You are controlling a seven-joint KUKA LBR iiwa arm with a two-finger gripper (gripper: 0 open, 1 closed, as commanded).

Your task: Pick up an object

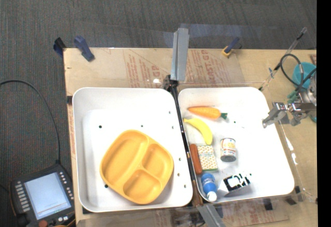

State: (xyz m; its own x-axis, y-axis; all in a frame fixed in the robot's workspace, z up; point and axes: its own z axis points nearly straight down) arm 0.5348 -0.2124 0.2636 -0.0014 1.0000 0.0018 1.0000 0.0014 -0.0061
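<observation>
From above, I see my pincer (269, 119) at the right bin's (258, 169) right rim, its spread impossible to tell, well apart from the carrot (205, 112), banana (200, 129) and can (228, 149) crowded leftward, so I fear a descent grabs nothing.

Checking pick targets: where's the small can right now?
The small can stands upright in the right bin, near its middle, just right of the patterned box and above the black-and-white object.
</observation>
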